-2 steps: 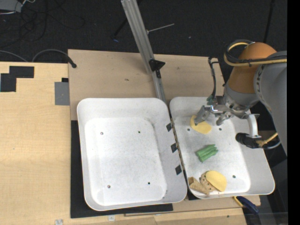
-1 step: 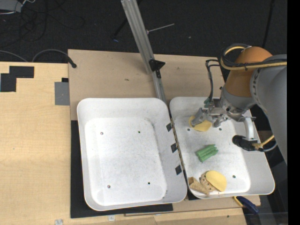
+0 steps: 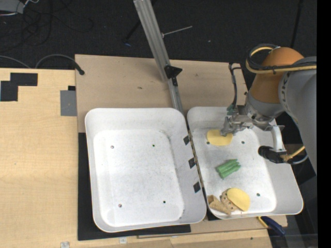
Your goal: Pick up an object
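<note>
Now | gripper point(image 3: 228, 132) touching yellow object point(image 3: 218, 138) | right bin point(image 3: 289, 203)

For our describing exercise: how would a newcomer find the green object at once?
Start at the right-hand white bin of the two. Near its middle, below the gripper, lies the green object. It alone is green and ridged; the pale yellow piece above and the yellow piece below are rounder.

Both bins white: left bin point(image 3: 135, 169), right bin point(image 3: 269, 190). In right bin: pale yellow piece point(image 3: 217, 138) near its top, green piece point(image 3: 228, 168) mid, yellow round item point(image 3: 238, 199) with tan crumbly bit point(image 3: 219, 204) at bottom. Desk point(image 3: 36, 154) light wood. Arm point(image 3: 297, 94) grey, orange band.
</note>
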{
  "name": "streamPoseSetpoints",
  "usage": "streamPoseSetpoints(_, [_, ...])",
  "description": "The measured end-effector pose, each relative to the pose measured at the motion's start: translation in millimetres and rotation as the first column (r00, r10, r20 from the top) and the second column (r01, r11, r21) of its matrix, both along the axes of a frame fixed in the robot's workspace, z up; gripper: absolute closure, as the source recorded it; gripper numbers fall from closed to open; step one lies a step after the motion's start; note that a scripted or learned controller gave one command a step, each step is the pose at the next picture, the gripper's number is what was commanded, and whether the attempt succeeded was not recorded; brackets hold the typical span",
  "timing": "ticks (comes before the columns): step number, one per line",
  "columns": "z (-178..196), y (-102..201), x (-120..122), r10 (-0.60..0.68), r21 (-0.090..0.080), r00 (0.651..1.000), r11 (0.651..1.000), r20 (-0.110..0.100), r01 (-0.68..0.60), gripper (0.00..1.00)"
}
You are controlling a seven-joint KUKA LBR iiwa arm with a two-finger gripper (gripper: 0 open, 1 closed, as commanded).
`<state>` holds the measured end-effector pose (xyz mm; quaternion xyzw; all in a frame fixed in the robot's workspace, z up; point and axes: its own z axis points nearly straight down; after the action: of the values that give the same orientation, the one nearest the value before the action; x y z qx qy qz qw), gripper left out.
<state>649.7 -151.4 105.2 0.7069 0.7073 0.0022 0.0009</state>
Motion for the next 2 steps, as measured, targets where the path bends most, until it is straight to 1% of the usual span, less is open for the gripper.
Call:
streamPoseSetpoints(1, [59,-6,9,0.0,-0.003,1.0,1.0,0.001,0.0,1.0])
streamPoseSetpoints(2, [112,-8,10,0.001,-0.003,1.0,1.0,0.0,-0.001,1.0])
